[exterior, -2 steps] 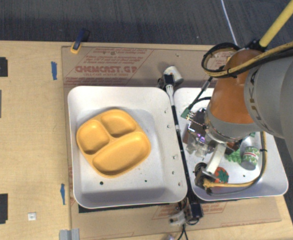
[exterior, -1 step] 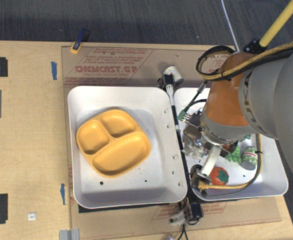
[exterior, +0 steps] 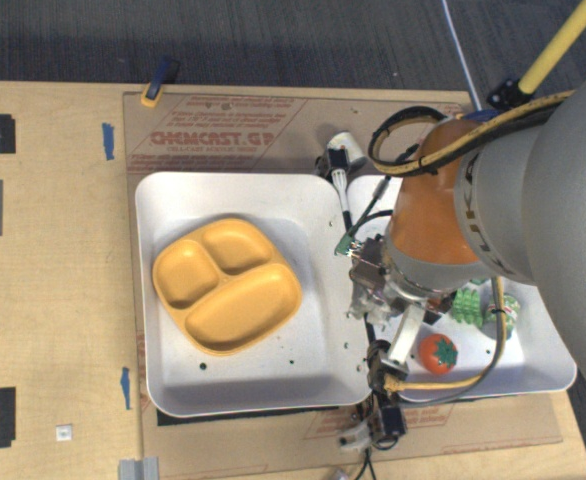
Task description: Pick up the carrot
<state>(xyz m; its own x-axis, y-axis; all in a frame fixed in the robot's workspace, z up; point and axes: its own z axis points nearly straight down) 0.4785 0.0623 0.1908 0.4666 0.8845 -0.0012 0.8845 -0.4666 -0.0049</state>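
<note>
On the left, the bench (exterior: 43, 268) is bare brown board with black marks and strips of blue tape. Next comes the left bin (exterior: 163, 368), which holds a yellow plate (exterior: 226, 283) with three hollows. The plate lies flat, toward the bin's left half, and dark specks dot the white floor near it.

Over the seam between the two bins hangs the arm (exterior: 533, 188), its orange band (exterior: 428, 213) above a cluster of cables and fittings that reaches down past the bins' near edge. We cannot tell whether the gripper is spread or closed, or whether it touches anything, because the wrist covers it from above.

In the right bin (exterior: 543, 368), just right of the wrist, sit a green toy (exterior: 468, 305) and, nearer us, a red round toy (exterior: 436, 354), apart from each other. We cannot tell where the carrot lies.
</note>
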